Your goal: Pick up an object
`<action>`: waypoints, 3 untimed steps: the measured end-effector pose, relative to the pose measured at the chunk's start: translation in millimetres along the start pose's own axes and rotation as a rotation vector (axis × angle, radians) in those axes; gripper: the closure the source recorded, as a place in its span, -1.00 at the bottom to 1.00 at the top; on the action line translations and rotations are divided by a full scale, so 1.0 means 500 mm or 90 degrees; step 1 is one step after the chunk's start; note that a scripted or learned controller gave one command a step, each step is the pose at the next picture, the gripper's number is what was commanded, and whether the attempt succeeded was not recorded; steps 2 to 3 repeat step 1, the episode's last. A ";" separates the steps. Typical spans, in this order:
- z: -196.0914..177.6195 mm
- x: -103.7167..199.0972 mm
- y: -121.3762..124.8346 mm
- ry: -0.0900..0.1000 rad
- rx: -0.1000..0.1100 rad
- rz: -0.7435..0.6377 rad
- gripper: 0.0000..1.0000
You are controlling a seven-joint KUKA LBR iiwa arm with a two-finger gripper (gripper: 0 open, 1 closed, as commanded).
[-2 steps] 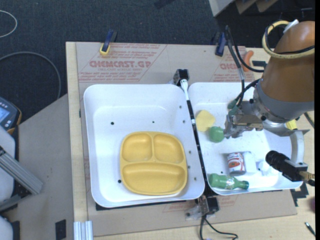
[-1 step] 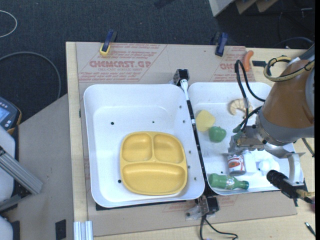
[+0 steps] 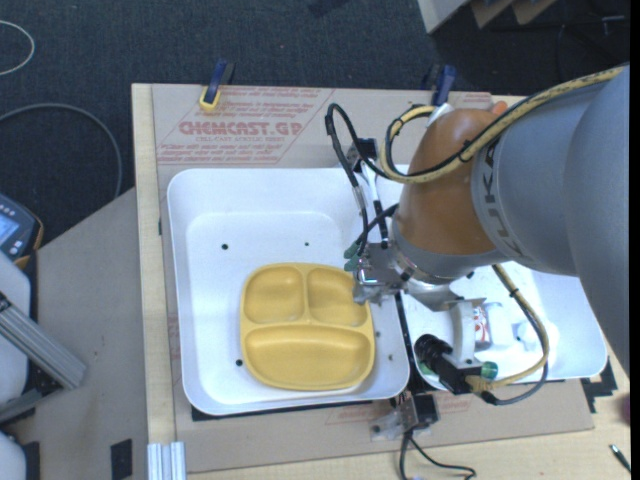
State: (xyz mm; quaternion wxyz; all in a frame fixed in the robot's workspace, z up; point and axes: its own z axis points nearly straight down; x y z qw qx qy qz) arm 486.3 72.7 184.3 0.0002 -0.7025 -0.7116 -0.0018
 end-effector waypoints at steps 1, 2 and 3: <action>-0.289 0.026 0.088 0.000 -0.011 0.005 1.00; -0.289 0.026 0.088 0.000 -0.011 0.005 1.00; -0.289 0.026 0.088 0.000 -0.011 0.005 1.00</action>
